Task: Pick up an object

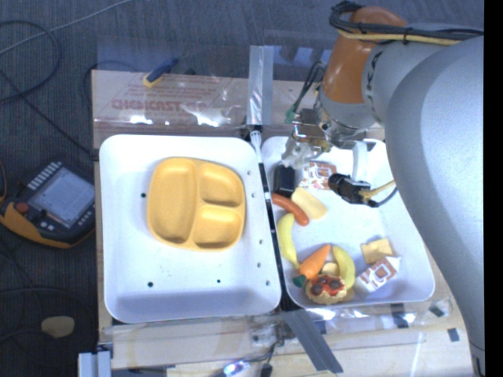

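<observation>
**Gripper low in the right bin's far-left corner, toy sausage just nearside of it**

The left bin (118, 234) carries a yellow divided plate (196, 203), lying flat near the bin's middle and well apart from the arm.

Across the shared rim, the right bin (409, 242) holds the toy food. The gripper (284, 177) hangs low near that bin's far-left corner, close to the rim between the bins. Whether it is released or clenched cannot be told from this slant, and nothing can be made out in its grasp.

The nearest candidate is the toy sausage (290, 208), just beside the gripper on the side toward the bin's near edge. Its long axis runs diagonally, from the left rim toward the bin's middle, with the right-hand end lying nearer the near edge. A grasp would likely need to close across that diagonal.

Further toward the near edge lies a banana (288, 240), its long axis roughly parallel to the left rim. Beyond it, near the near edge, sit a carrot (314, 261) and a small tart (325, 287), close together. A small printed carton (379, 273) rests toward the near-right corner.
</observation>
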`<move>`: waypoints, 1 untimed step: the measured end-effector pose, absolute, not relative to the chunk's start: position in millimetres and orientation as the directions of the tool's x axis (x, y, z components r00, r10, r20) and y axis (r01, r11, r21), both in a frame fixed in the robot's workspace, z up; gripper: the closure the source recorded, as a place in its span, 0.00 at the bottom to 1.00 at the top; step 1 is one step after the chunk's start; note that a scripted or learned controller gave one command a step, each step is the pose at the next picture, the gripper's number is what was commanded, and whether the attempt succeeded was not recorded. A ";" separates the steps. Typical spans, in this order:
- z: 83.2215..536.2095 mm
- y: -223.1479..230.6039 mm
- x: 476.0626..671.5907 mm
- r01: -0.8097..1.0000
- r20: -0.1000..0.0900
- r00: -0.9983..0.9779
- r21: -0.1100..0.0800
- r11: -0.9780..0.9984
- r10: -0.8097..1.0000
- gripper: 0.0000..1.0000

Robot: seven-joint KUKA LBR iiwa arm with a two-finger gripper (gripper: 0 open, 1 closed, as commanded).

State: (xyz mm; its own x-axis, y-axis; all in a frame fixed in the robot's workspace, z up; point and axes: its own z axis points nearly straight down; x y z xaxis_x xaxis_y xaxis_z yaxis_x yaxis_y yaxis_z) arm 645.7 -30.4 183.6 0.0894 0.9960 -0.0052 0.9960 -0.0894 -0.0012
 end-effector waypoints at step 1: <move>183.3 -30.7 645.5 0.996 -0.005 0.090 -0.002 -0.090 0.996 0.00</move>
State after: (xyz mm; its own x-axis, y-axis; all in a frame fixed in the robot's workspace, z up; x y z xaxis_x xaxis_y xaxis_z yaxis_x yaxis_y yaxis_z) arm 645.5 -30.7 183.3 0.0901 0.9959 -0.0054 0.9959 -0.0901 -0.0020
